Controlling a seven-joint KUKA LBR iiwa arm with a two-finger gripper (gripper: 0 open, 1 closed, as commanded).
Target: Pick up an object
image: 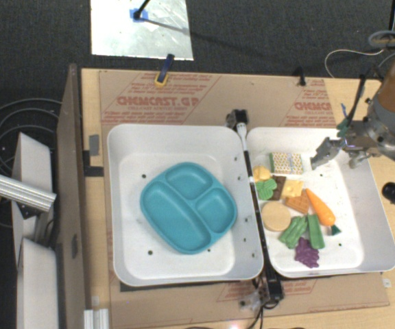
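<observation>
**DESK:** Right bin, front to back: what lies there?

**ARM:** By the front edge of the right bin (379, 252) sit purple grapes (307, 252). Just behind them are two green pieces (302, 230) and a tan disc (276, 218). Mid-bin, an orange carrot (319, 208) lies aslant beside a brown waffle block (295, 203) and yellow cheese (293, 187). Toward the back edge rests a patterned card (286, 162). A teal plate (187, 206) sits mid-floor in the left bin (125, 184).

**DESK:** And you?

**ARM:** My gripper (339, 157) hovers over the right bin's back half, fingers spread, nothing between them.

**DESK:** Best pick?

**ARM:** The carrot, I judge. It lies on the heap's right side, with bare floor beside it. I should turn to straddle its narrow width, descend straight, and close only once low.
</observation>
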